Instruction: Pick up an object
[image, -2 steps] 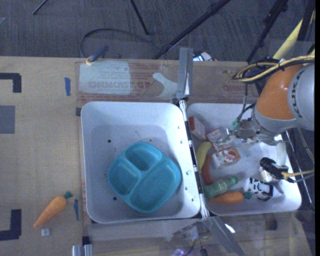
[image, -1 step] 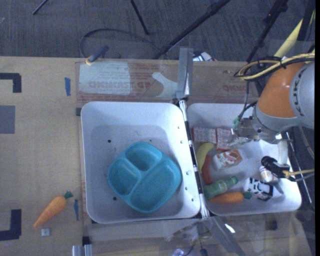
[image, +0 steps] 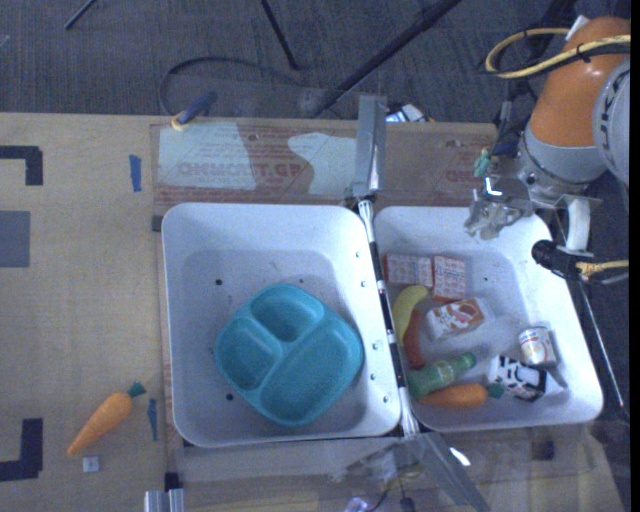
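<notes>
The arm (image: 575, 110) reached in from the right, with the claw (image: 492, 218) hanging over the upper right corner of the right bin (image: 575, 395); whether its jaws were wide or narrow could not be told, and nothing showed between them. The right bin held the objects, all lying below and apart from the claw: two red-and-white packets (image: 428, 272) near the middle, a yellow fruit (image: 408, 305) against the left wall, a white pouch (image: 455, 318) just beside it, a green bottle (image: 440, 374) and an orange carrot (image: 455, 396) along the lower edge, a small can (image: 536, 345) and a black-and-white toy (image: 520, 379) to the right. The left bin (image: 190, 250) held a teal divided tray (image: 290, 352). A second carrot (image: 102, 420) lay on the bench (image: 70, 300), left of both bins.
</notes>
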